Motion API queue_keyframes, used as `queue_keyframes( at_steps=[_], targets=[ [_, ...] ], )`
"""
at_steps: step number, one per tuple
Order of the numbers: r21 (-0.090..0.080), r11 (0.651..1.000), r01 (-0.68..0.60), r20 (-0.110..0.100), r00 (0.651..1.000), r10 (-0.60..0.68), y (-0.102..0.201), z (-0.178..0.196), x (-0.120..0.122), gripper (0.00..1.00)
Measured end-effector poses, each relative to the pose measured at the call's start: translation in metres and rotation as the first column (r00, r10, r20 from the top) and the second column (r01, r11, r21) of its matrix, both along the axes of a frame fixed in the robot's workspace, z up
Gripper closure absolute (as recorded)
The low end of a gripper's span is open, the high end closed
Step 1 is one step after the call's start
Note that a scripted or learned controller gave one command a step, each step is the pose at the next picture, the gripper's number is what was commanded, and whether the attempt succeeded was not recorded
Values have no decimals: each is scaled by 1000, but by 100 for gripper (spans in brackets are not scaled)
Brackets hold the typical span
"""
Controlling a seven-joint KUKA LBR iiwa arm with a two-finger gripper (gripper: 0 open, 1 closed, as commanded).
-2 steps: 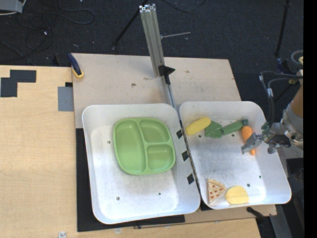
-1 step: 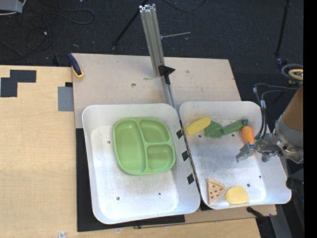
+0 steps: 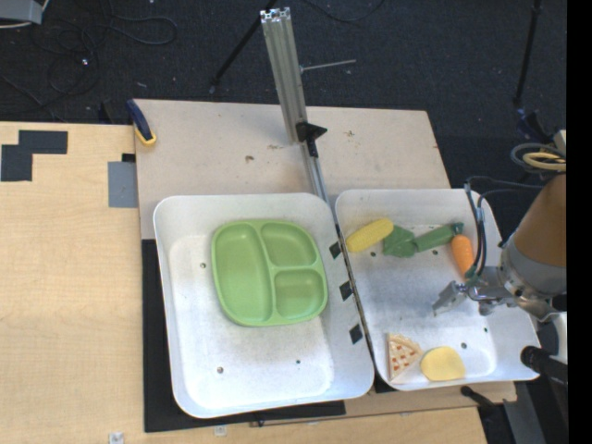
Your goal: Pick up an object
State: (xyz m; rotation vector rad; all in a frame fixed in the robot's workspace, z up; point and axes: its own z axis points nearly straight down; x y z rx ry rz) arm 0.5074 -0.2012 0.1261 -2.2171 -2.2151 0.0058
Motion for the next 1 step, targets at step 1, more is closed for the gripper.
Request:
queue_keyframes(
  at_steps=[1],
  targets=[
    [0,1000,0,7,1000,0,0,-35,1,0]
  ],
)
